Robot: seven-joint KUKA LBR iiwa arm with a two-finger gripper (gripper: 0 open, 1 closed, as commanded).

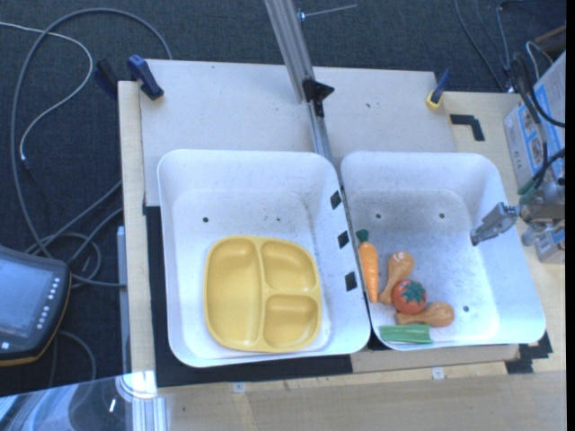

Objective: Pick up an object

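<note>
At three o'clock of the right bin (449,164), the gripper (492,224) hovers, state unclear, with toy vegetables (406,299) clustered at seven o'clock.

You see two bins (243,173) of matt white plastic, speckled with dark scuffs, a smooth yellow plastic tray (263,292) with a slight sheen, glossy plastic toy vegetables (406,299), and a bench (225,106) of pale matt board.

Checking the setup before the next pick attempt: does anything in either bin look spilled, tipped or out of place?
Nothing stands out. The yellow divided tray lies flat in the left bin; the toy carrot and tomato sit clustered at the right bin's lower-left corner.
</note>
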